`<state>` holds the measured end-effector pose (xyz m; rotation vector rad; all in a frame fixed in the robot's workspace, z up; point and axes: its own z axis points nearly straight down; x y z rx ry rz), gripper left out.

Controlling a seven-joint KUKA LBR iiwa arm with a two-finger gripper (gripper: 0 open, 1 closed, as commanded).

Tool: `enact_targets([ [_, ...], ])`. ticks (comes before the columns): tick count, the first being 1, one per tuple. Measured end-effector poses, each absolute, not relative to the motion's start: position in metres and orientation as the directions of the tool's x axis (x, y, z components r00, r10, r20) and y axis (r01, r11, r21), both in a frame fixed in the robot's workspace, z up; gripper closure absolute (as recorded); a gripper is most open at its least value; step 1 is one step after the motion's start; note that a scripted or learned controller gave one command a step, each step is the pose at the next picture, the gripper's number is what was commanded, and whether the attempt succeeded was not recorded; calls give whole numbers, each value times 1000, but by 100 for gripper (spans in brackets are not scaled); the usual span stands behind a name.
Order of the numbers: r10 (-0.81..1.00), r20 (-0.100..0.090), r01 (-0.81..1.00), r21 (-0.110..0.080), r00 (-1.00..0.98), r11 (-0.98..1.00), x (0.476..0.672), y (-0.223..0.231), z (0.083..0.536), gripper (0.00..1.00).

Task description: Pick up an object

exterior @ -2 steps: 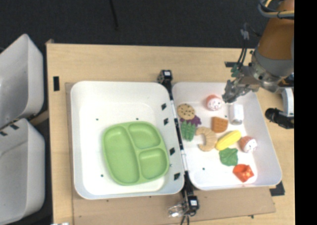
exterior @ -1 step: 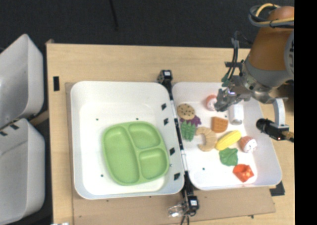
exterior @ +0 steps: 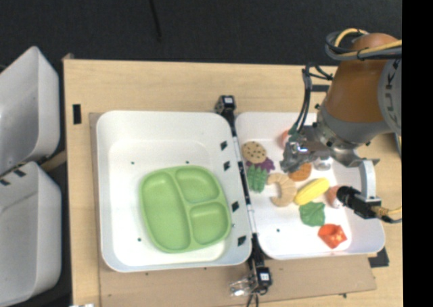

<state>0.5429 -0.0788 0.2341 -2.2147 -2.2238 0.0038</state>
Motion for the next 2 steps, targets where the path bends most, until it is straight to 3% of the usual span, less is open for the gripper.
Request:
enact_targets([
  [2,1000,0,1000,-4,-3,3,492,-23,231,100],
])
